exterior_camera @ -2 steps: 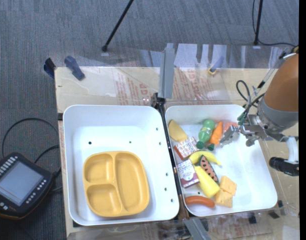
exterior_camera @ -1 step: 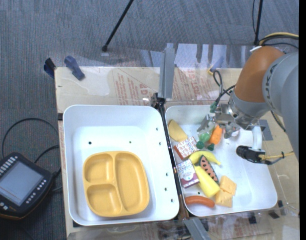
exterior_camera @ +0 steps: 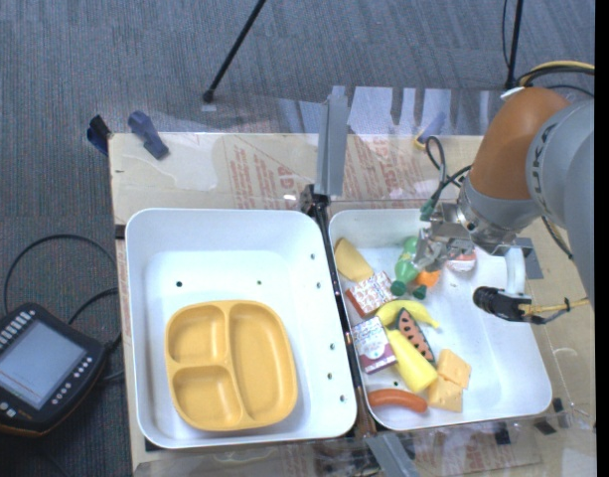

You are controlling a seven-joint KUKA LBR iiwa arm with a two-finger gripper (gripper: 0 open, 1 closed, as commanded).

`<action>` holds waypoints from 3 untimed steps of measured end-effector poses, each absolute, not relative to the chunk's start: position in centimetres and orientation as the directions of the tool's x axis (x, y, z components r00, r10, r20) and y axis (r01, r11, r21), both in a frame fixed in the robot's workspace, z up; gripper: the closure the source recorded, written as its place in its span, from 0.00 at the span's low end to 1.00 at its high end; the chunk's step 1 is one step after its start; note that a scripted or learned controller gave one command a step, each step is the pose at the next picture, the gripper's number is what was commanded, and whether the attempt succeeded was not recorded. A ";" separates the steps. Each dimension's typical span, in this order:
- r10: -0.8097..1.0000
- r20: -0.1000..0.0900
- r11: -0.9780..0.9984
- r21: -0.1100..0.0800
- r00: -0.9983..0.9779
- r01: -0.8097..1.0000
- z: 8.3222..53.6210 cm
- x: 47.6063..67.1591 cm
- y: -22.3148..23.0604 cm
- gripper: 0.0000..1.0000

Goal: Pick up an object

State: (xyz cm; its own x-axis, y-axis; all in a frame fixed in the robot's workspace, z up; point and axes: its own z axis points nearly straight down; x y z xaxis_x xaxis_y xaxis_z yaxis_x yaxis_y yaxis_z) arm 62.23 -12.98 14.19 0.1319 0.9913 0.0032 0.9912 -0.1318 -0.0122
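The right bin [exterior_camera: 503, 366] holds several toy foods: a yellow wedge [exterior_camera: 352, 259], two red-and-white cartons [exterior_camera: 369, 291] [exterior_camera: 372, 344], a banana [exterior_camera: 407, 311], a watermelon slice [exterior_camera: 416, 335], a yellow block [exterior_camera: 413, 365], orange crackers [exterior_camera: 451, 371] and a red sausage [exterior_camera: 398, 399]. My gripper [exterior_camera: 438, 251] hangs low over the bin's far middle, just above and to the right of a green piece [exterior_camera: 407, 263] and a small orange piece [exterior_camera: 423, 279]. A red-and-white item [exterior_camera: 462, 262] lies partly under the wrist. I see nothing lifted off the bin floor.
In the left bin [exterior_camera: 155, 237] lies a yellow divided plate [exterior_camera: 229, 364]. A metal post [exterior_camera: 333, 147] rises between the bins at the back. A black part with a yellow cable [exterior_camera: 498, 301] juts over the right bin. A teach pendant [exterior_camera: 36, 361] rests on the floor at left.
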 end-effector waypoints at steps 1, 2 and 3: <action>0.991 0.003 -0.132 -0.013 0.132 0.991 14.2 62.2 -13.0 0.00; 0.985 0.001 -0.172 -0.011 0.172 0.985 8.3 61.0 -18.2 0.00; 0.985 0.004 -0.173 -0.025 0.173 0.985 8.9 60.7 -18.2 1.00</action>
State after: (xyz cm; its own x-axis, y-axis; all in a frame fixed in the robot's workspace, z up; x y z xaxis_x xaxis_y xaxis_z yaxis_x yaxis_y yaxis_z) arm 60.73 -18.22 8.92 0.1732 0.9849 0.0042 0.9846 -0.1730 -0.0255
